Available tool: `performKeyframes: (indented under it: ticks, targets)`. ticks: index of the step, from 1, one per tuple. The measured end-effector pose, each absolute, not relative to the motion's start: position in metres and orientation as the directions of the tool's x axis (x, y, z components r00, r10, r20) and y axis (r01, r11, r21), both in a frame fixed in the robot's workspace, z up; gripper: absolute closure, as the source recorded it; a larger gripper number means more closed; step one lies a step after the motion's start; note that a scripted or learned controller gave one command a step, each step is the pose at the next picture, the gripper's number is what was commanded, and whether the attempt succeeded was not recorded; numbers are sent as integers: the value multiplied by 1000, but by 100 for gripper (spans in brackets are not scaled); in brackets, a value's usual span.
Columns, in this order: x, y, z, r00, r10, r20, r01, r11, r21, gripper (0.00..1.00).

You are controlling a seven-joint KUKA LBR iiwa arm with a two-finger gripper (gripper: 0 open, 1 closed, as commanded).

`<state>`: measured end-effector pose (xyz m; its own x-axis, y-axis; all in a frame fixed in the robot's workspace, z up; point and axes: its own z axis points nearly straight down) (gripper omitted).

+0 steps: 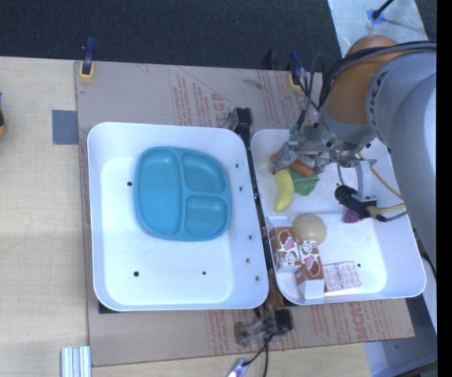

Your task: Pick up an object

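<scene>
Orange piece point(302, 166), the likeliest object for this pick, lies at the far end of the right bin point(399, 285), directly under the gripper point(311, 149) and seemingly touching its tip. It is not lifted: it rests on the bin floor among its neighbours, so I judge the pick as not yet done. The approach looks complete, with the gripper low over the pile; closing, lifting and carrying clear are left.

Whether the gripper is open or closed cannot be told from this view, since the wrist and cables cover its tip. Nothing is plainly held.

A green piece point(306, 184) sits just beneath the gripper on the near side, touching the orange piece. A banana point(284, 191) lies just beside both, toward the left bin point(116, 281), close enough that a grasp here may catch more than one thing or push them apart. A round tan ball point(310, 228) is near, nearer the camera than the gripper. Two small cartons point(289, 250) and a packet point(341, 277) lie well apart from it at the near end. A blue plate point(183, 193) in the left bin is well apart too.
</scene>
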<state>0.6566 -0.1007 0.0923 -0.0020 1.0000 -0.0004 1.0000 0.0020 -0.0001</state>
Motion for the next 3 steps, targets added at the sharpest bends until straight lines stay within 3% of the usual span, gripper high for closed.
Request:
performKeyframes:
  ticks: [3]
  targets:
    - [656,-97,92,-2,1000,0,1000,2,-2,0]
